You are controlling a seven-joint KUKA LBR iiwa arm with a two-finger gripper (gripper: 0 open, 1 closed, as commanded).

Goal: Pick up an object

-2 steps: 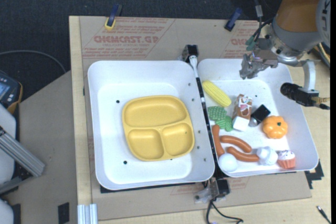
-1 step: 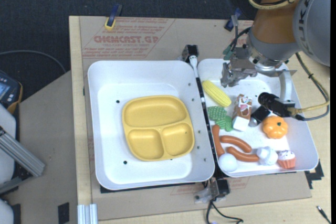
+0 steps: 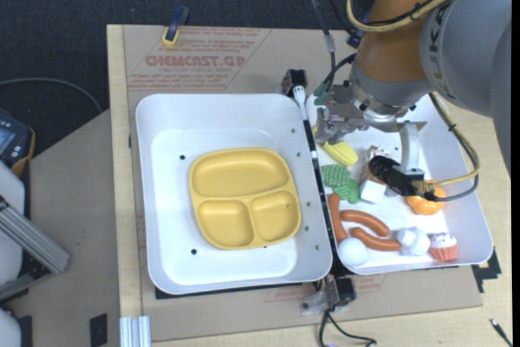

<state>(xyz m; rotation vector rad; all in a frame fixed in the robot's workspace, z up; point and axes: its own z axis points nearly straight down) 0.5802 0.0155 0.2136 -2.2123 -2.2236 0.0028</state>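
Camera view, looking down at a slant: the grey arm is reaching in from the right over the right bin (image 3: 471,207). Its gripper (image 3: 335,126) is hanging low at that bin's upper left corner; whether it is spread or pressed together I cannot tell. A yellow corn cob (image 3: 341,152) is lying just below it, toward the viewer, its long axis running left to right with a slight downward tilt. Green toy (image 3: 341,181) and sausages (image 3: 367,227) are lying farther down.

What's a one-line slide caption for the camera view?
KUKA arm's gripper lowered over toy food in the right bin; yellow divided plate in the left bin.
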